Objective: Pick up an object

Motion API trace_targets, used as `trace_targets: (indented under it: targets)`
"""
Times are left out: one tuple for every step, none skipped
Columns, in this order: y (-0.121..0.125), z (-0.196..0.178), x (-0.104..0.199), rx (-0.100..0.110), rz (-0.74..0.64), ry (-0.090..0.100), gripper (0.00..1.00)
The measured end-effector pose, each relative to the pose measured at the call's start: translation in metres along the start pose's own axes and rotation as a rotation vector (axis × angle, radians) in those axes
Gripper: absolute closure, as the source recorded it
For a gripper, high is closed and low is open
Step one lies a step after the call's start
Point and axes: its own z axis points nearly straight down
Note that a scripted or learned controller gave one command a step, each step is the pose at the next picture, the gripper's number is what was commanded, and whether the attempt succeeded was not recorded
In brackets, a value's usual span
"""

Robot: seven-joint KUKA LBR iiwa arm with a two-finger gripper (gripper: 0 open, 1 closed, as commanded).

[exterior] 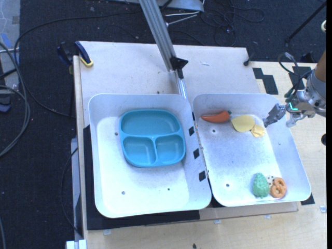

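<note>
The right bin (244,154) holds an orange carrot (216,117) near its far left corner and a pale yellow object (247,124) beside it. A green lumpy toy (260,185) and an orange pretzel (278,187) lie together at the bin's near right corner. My gripper (283,115) hangs at the bin's far right rim, to the right of the yellow object, its fingers spread apart with nothing between them.
The left bin (104,191) carries a blue divided tray (153,138). A slanted metal pole (161,30) rises from behind the two bins. Cables lie on the dark floor around the bench.
</note>
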Motion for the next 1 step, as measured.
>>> trace_targets:
  targets:
    - [0.0004,-0.0005,0.0000,-0.001,0.000,0.000,0.00]
